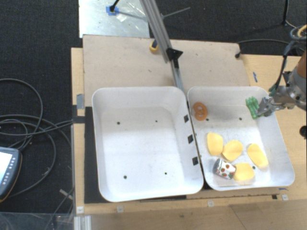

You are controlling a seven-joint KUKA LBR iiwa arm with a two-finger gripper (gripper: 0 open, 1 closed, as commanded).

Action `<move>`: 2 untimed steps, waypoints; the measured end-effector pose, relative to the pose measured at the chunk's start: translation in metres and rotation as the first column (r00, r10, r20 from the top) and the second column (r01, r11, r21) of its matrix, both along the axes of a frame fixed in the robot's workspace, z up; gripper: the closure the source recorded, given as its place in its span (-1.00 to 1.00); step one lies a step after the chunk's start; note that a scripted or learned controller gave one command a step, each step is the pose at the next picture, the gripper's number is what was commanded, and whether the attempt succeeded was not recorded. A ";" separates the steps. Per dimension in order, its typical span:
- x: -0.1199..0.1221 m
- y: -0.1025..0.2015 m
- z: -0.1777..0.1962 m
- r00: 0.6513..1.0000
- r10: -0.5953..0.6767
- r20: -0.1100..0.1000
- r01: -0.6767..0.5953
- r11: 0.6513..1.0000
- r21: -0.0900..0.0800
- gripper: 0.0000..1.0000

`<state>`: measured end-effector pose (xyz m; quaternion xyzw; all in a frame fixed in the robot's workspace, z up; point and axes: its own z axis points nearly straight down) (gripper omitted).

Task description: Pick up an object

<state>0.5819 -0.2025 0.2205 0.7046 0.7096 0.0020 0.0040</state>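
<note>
1. On the counter, side by side: left bin toward 9 o'clock and right bin toward 3 o'clock, both white and shallow.
2. Reaching in from 3 o'clock of the view: grey arm, with the pincer over the right bin's rim at about 2 o'clock of that bin.
3. Just at the 9 o'clock side of the pincer, touching it or very close: green piece, small and upright-looking, near the bin's 2 o'clock corner.
4. Cannot tell whether the pincer is wide, narrow or closed on the green piece; too small and partly hidden to judge.
5. At 11 o'clock inside the right bin, near the wall shared with the left bin: orange ring, lying flat, well apart from the green piece.
6. Toward 6 o'clock inside the right bin, a loose group of four: first yellow piece, second yellow piece just beside it, third yellow piece more toward 4 o'clock, fourth yellow piece nearest the 6 o'clock rim.
7. At 7 o'clock inside the right bin, touching or nearly touching the fourth yellow piece: small can, white with red and dark marks, tilted on its side.
8. Coming down from 12 o'clock of the view toward the gap between the bins: slanted metal pole.
9. At 9 o'clock, off the counter, on dark floor: black cables.
</note>
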 end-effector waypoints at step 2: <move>-0.004 0.063 0.030 1.000 0.004 -0.008 -0.004 1.000 0.005 1.00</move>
